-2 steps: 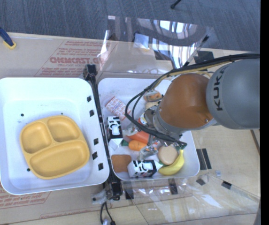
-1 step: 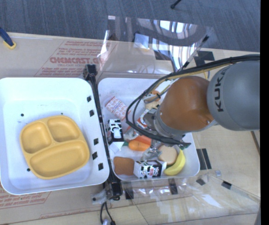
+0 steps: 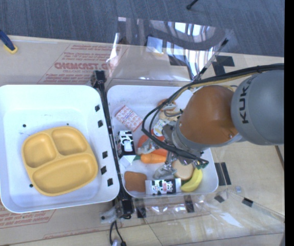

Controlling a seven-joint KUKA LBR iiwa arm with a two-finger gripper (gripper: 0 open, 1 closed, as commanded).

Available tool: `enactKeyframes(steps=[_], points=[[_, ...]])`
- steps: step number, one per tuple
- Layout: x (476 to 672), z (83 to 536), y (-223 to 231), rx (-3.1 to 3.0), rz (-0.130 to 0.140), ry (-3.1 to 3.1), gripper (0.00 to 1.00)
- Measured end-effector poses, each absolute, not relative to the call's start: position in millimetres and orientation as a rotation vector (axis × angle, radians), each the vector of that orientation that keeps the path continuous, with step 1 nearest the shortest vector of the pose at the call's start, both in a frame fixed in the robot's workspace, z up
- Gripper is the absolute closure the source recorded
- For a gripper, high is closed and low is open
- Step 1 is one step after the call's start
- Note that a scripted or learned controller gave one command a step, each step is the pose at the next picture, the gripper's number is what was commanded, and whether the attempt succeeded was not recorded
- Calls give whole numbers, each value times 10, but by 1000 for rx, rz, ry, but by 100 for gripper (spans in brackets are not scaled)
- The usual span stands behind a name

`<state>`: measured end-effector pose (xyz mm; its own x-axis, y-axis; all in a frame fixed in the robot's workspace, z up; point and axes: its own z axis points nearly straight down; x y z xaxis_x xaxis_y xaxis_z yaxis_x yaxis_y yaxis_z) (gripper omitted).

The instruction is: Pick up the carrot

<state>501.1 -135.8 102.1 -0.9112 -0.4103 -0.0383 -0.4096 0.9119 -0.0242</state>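
Carrot [image 3: 154, 157] lay in right bin [image 3: 136, 94], long axis left-right, nearly level; tip direction unclear. Claw [image 3: 171, 160] sat just right of it under orange band [image 3: 208, 114]; claw state: cannot tell. Banana [image 3: 194, 181] and brown item [image 3: 134, 181] crowded near wall. Yellow tray [image 3: 59, 160] occupied left bin [image 3: 13, 99]

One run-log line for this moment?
arm: over right bin | pincer: beside carrot | carrot: lying in bin | left bin: yellow tray
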Motion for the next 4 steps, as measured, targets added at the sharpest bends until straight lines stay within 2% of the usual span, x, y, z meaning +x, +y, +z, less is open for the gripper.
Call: enactKeyframes(steps=[1,2,3,4], points=[[5173,930,-1767,-128,-3,3135,0],[4961,980,-1299,8,-7,3110,0],[4901,1010,-976,105,-20,3094,0],[5237,918,-1031,936,0,2998,0]])
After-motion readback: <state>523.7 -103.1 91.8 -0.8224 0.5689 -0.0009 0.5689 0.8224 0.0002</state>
